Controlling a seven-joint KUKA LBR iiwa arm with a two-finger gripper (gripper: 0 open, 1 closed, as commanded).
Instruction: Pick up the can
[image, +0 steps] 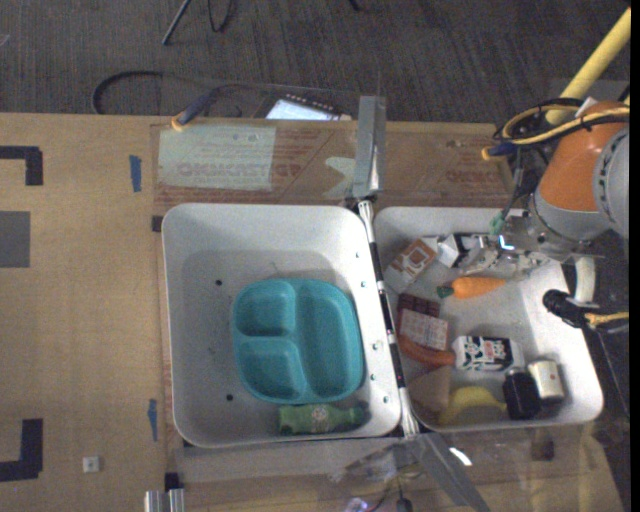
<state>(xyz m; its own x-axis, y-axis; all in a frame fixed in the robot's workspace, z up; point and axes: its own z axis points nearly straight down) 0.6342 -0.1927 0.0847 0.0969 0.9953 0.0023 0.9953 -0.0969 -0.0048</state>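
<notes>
1. Landmark: right shallow white bin (590, 395), set just beside the left shallow white bin (190, 240).
2. In the landmark's near right corner: small silver metal can (546, 378), lying on its side, touching a black blocky object (520, 394) on its left.
3. Left of the can, still within the landmark: black-and-white patterned small carton (485, 352); nearer the front wall, yellow banana-shaped toy (472, 401).
4. Toward the landmark's far side: orange carrot-shaped toy (478, 287); red-brown printed box (421, 322) by the left wall.
5. Above the landmark's far half: two-finger gripper (490, 256) on the grey arm with orange band (580, 170), well apart from the can; spread of the gripper cannot be told.
6. Outside the landmark, in the left bin: teal plastic divided tray (298, 340), green packet (320, 418) at the front wall.
</notes>
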